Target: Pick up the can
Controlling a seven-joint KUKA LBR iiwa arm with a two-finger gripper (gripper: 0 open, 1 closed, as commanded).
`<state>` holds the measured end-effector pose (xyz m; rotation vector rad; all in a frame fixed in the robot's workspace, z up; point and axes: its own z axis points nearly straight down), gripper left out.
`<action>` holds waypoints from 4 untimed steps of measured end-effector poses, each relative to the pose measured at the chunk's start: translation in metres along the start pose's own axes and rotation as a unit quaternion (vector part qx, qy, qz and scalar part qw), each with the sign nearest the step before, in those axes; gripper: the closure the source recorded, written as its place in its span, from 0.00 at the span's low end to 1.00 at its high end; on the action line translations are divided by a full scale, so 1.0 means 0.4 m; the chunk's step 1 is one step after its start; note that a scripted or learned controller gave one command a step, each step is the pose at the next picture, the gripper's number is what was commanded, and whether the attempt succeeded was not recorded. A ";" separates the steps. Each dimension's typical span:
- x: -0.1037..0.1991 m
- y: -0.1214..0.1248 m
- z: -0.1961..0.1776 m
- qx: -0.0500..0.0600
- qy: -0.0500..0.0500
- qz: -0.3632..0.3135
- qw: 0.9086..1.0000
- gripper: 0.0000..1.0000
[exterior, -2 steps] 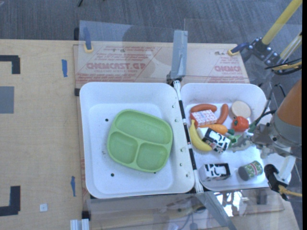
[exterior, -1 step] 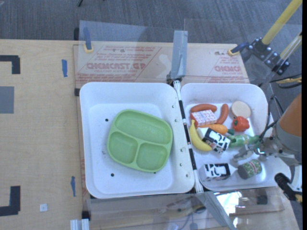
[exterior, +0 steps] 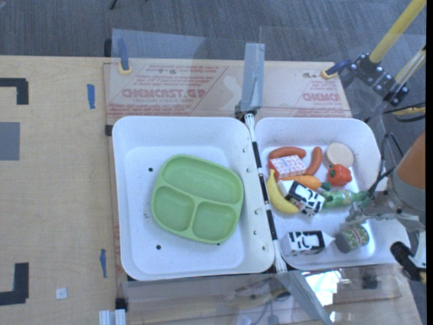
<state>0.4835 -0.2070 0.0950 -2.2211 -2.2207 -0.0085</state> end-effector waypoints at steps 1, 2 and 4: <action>0.001 0.000 0.000 0.000 0.001 0.000 1.000 0.00; -0.009 0.006 0.015 -0.001 0.007 0.023 1.000 0.00; 0.006 0.001 0.020 -0.002 -0.001 -0.019 1.000 0.00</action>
